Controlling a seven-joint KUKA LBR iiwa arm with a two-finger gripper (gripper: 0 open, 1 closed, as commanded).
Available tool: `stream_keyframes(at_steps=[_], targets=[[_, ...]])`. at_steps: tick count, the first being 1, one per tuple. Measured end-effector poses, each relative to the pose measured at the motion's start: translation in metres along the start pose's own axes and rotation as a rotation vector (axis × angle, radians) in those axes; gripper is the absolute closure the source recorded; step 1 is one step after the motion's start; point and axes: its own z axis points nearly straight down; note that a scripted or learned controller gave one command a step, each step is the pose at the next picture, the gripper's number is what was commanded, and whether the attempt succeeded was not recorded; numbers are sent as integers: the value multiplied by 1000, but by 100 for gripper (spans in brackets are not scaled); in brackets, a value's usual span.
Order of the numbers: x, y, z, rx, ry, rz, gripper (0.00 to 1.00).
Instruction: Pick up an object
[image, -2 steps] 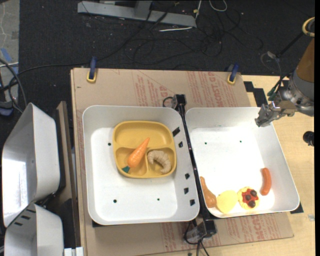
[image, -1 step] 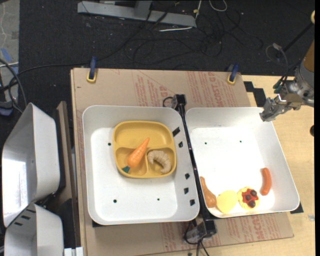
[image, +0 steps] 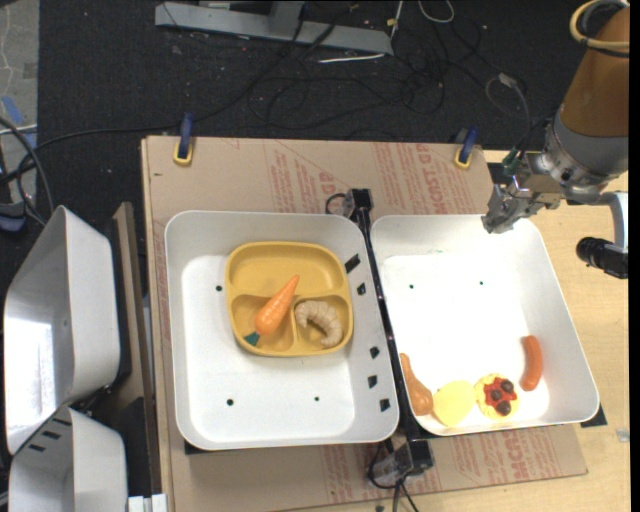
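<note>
Camera view: the end effector (image: 499, 220) is positioned over the right bin (image: 440, 245) rim at 1 o'clock; its opening cannot be told, and nothing is seen held. A sausage (image: 531, 362) is located at 4 o'clock, well apart from it.

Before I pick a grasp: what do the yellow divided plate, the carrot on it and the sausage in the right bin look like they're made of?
Yellow plate: likely hard moulded plastic; even colour, rounded rims, soft sheen.
Carrot: probably toy plastic or rubber; flat, uniform orange, smooth skin.
Sausage: seemingly the same toy plastic, with a glossy highlight along it. Stiffness can't be judged.
Gripper: above the right bin's far corner.
</note>
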Motion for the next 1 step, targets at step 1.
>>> stream_keyframes(at_steps=[1], targets=[[59, -1, 12, 4, 1, 1, 100]])
